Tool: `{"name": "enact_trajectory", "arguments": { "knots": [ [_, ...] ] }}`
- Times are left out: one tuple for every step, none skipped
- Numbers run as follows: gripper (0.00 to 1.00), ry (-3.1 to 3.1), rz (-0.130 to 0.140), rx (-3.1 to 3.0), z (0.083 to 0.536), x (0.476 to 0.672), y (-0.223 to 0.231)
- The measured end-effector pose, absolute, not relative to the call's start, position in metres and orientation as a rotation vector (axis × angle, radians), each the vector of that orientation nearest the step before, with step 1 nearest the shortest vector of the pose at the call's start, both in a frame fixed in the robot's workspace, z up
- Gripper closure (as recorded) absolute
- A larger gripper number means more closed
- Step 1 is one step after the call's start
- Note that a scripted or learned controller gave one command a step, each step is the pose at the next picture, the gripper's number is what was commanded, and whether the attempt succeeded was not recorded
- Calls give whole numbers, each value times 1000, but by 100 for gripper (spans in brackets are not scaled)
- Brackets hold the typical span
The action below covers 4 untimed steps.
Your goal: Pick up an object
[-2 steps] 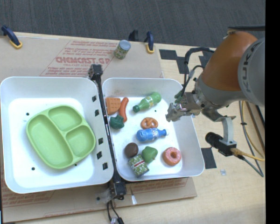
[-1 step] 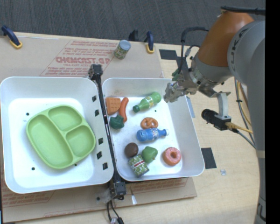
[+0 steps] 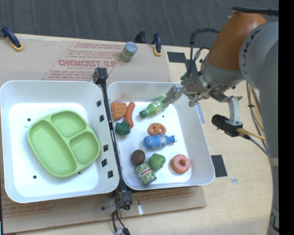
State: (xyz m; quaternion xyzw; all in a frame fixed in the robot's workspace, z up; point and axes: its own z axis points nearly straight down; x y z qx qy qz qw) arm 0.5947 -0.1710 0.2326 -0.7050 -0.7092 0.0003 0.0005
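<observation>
The arm reaches in from the right, and its gripper [image 3: 175, 93] stands over the upper right corner of the right bin [image 3: 202, 153]. Whether anything sits between its tips, or how they stand, cannot be told from here.

The green bottle [image 3: 153, 108] lies on its side just beside the gripper, slanted, its near end close to the tip and its cap end pointing down and left. Whether the two touch cannot be told.

Remaining contents of the right bin:
- An orange carrot-like piece [image 3: 130, 113] and a waffle-patterned orange square [image 3: 118, 110], upper left, just beside each other.
- A dark green vegetable piece [image 3: 122, 128], below them at the left wall.
- A pretzel [image 3: 157, 129], near the centre.
- A blue bottle [image 3: 159, 141], on its side just below the pretzel.
- A brown round piece [image 3: 138, 156], a green pepper-like piece [image 3: 157, 161] and a small labelled can [image 3: 145, 174], clustered at lower centre.
- A pink-frosted doughnut [image 3: 180, 164], lower right.

The left bin [image 3: 10, 175] holds a green divided tray [image 3: 63, 142]. A small jar [image 3: 128, 52] stands on the cardboard sheet [image 3: 78, 62] behind the bins.
</observation>
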Motion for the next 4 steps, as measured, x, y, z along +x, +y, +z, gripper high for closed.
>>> {"name": "enact_trajectory", "arguments": {
  "knots": [
    [0, -2228, 4, -2213, 197, 530, -180],
    [0, -2231, 4, -2212, 92, 598, -198],
    [100, -2236, 4, -2209, 103, 599, -198],
    [100, -2227, 0, -2217, 202, 548, -212]
  ]
}}
